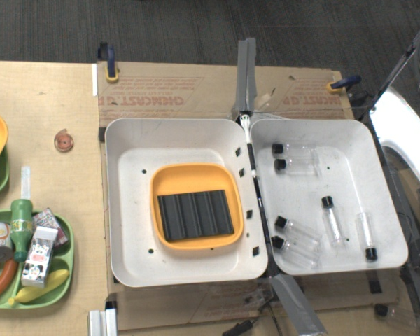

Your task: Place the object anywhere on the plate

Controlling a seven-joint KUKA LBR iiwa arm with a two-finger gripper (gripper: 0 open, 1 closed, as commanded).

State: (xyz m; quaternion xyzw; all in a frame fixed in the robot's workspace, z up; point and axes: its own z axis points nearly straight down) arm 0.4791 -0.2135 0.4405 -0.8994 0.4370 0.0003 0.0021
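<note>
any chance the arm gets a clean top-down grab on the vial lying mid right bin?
Probably yes. That vial lies by itself on the right bin floor, apart from the other vials and away from the walls, with nothing over it.

Left bin: is sitting on the cardboard sheet, touching the right bin along their shared side.
Plate: is lying in the middle of the left bin.
Ridged block: is lying flat on the plate, towards its front half.
Vials: six are lying in the right bin; two at the back left, two at the front left, two at the front right.
Clamps: are gripping the back corners of the cardboard sheet.
Tray: is standing on the table left of the left bin, towards the front, and is holding a bottle and a carton.
Small disc: is lying behind the tray.
</note>
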